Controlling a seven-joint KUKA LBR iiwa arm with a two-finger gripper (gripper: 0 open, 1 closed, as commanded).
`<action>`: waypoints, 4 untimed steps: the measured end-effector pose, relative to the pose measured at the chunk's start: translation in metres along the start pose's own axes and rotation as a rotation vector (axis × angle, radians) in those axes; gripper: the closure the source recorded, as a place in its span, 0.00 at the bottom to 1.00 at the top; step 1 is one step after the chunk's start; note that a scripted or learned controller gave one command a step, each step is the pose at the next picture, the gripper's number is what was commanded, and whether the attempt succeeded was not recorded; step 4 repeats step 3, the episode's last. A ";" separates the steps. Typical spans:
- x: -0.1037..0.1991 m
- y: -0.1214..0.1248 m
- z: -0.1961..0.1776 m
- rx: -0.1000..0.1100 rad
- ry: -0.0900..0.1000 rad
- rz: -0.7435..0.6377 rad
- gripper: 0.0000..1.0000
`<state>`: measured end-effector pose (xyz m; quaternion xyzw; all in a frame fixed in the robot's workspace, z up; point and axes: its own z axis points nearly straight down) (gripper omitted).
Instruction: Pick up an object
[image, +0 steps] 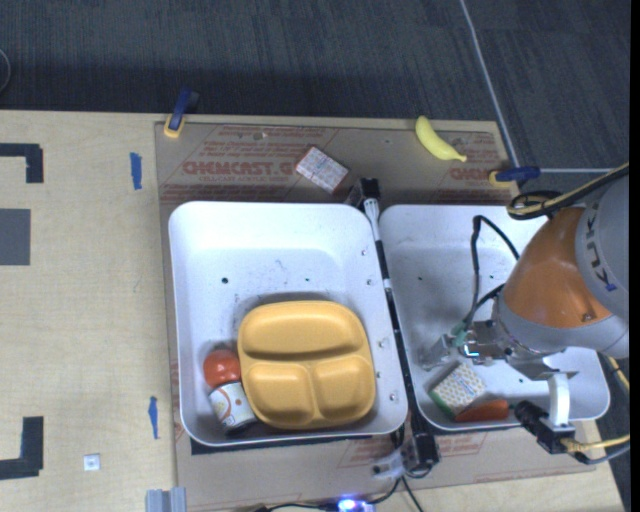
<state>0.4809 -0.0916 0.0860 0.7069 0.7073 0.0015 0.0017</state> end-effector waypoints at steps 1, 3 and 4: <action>-0.001 0.000 0.000 0.000 0.001 -0.001 0.00; -0.001 0.000 0.000 0.000 0.001 0.001 0.00; -0.001 0.000 0.000 0.000 0.001 0.001 0.00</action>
